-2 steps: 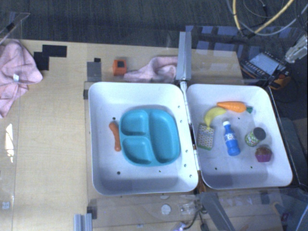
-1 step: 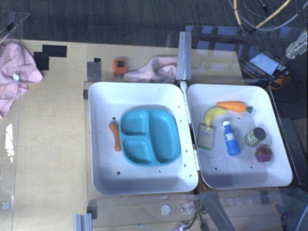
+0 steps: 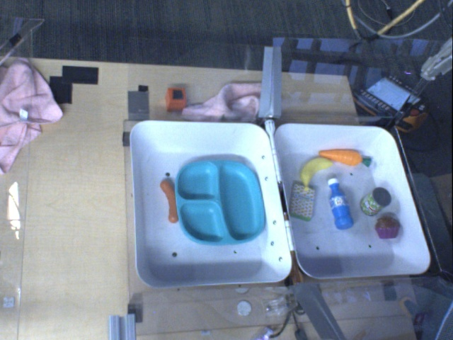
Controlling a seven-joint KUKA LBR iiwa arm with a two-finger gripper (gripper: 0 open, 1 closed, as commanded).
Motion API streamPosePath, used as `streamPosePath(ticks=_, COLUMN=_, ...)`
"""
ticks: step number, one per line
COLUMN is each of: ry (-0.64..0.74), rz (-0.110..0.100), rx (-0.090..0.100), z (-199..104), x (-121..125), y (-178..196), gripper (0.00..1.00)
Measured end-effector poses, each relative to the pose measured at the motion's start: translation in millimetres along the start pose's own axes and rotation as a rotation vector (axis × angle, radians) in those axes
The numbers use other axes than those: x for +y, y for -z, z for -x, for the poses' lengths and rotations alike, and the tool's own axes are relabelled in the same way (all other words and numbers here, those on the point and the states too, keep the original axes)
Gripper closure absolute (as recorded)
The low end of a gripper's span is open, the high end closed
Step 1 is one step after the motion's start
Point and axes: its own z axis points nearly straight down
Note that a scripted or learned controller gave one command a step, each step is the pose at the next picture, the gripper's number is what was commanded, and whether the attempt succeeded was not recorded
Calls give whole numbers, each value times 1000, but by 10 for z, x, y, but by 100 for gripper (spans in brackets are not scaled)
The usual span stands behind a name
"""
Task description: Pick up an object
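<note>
Small items lay loose in right bin (image 3: 403, 190), well spaced, so each could be taken alone: carrot (image 3: 343, 157) touching banana (image 3: 314, 168) toward counter's far edge, blue bottle (image 3: 340, 204) central, can (image 3: 374, 202) and purple fruit (image 3: 387, 226) beside it. Blue divided tray (image 3: 219, 200) sat in left bin (image 3: 148, 190). Gripper state could not be told.

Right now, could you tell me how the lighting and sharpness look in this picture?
Camera view: soft, slightly blurry overall; even light, with faint shadow along the near walls of the left bin and right bin; small labels on the blue bottle unreadable.
</note>
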Motion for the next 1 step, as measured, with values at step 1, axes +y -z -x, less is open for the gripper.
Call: streamPosePath(ticks=1, ry=-2, rz=-12, rx=5, z=-29, x=-27, y=93, gripper=100)
